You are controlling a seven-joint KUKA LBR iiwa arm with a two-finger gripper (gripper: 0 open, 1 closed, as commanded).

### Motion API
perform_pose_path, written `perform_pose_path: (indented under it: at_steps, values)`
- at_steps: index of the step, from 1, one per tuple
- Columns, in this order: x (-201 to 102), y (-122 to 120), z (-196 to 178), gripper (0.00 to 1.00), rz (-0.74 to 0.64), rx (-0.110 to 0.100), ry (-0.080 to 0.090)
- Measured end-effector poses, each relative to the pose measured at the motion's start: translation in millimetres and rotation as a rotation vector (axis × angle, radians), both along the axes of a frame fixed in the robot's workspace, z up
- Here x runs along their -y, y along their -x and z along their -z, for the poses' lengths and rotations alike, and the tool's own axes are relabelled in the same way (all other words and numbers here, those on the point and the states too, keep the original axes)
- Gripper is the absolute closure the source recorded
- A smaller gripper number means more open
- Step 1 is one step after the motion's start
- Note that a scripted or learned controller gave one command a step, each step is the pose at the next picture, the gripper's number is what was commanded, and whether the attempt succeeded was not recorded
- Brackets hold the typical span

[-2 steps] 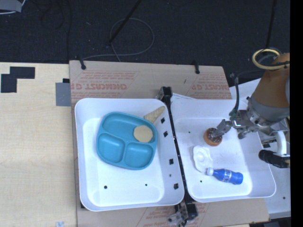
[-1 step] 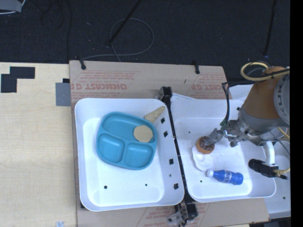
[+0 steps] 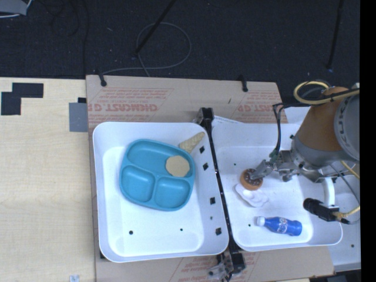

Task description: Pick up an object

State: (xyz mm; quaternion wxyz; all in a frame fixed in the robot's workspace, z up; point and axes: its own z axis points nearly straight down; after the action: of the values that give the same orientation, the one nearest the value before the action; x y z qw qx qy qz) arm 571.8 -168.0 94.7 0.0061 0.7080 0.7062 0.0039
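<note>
My gripper (image 3: pixel 263 170) reaches into the right bin (image 3: pixel 320 235) from the right, low over its middle. Its tip is right beside a small round brown thing (image 3: pixel 251 180), at that thing's upper right edge; I cannot tell whether they touch. A white crumpled thing (image 3: pixel 254 197) lies just below the brown one. Near the bin's front lies a blue bottle (image 3: pixel 282 225) with a white cap on its left end, on its side.
The left bin (image 3: pixel 111 239) holds a blue divided plate (image 3: pixel 147 178) with a tan round disc (image 3: pixel 177 167) on its right edge. A tan wedge (image 3: pixel 192 141) lies just above the plate. A black divider (image 3: pixel 214 181) runs between the bins.
</note>
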Motion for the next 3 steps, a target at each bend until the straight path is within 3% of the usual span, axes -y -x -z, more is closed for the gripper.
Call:
perform_pose_path:
  at_steps: [1, 2, 3]
  values:
    - [0.5, -1.3, -12.3, 1.00, 0.002, 0.004, -0.001]
    - [5.8, 5.1, -71.9, 1.00, 0.001, -0.012, -0.002]
    - [8.3, 14.1, -128.6, 1.00, 0.000, -0.012, -0.002]
